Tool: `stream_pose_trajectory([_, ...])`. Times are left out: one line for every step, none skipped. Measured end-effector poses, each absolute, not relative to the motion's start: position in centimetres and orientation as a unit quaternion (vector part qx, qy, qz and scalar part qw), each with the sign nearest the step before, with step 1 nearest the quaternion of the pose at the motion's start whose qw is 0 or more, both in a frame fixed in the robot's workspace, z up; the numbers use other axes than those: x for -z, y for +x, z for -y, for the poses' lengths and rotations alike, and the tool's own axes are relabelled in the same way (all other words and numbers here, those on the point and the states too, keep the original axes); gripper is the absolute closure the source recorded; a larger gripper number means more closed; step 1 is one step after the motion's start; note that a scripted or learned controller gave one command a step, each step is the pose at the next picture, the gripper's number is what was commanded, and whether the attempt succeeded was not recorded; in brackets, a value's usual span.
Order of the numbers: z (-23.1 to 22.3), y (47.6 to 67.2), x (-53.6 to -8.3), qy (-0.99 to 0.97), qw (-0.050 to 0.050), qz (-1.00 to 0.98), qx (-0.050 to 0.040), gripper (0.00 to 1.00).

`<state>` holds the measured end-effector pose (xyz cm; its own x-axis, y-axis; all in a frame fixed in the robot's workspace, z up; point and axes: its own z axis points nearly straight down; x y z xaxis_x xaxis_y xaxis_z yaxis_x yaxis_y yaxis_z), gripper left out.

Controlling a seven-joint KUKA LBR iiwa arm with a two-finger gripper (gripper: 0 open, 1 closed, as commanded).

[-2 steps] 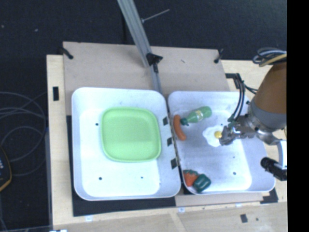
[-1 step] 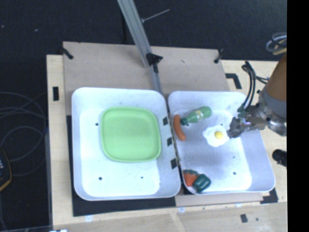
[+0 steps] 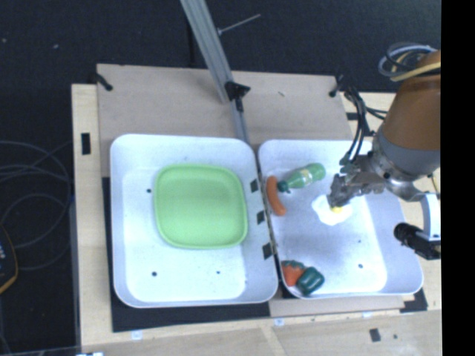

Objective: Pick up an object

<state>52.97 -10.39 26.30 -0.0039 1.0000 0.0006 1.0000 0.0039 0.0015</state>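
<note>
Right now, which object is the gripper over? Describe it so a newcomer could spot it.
Look in the right bin, near its middle, just under the gripper. There lies a flat white piece with a yellow centre, like a fried egg. Its neighbours are green or orange, so it is the one pale thing.

**Right bin crowded along its left wall; left bin blocked at centre**

In the left bin (image 3: 130, 199), a green plate (image 3: 200, 205) covers the middle, leaving bare floor along the edges. In the right bin (image 3: 371, 265), an orange sausage (image 3: 275, 196) and a green bottle (image 3: 303, 176) lie near the dividing wall; a green-and-orange item (image 3: 303, 276) fills the near-left corner. The gripper (image 3: 340, 199) stands over a white-and-yellow object (image 3: 332, 212). Floor between these and toward the near-right is open. A slanted metal pole (image 3: 211, 43) crosses above the far edge.
</note>
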Motion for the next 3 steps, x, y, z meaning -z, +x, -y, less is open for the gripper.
stream_pose_trajectory([4.6, 54.0, -25.2, 0.706, 0.000, -0.709, -0.0002, 1.00])
stream_pose_trajectory([-1.2, 56.2, -24.9, 0.705, 0.000, -0.709, -0.0004, 1.00])
stream_pose_trajectory([-6.3, 57.7, -25.4, 0.706, 0.000, -0.708, -0.0005, 1.00])
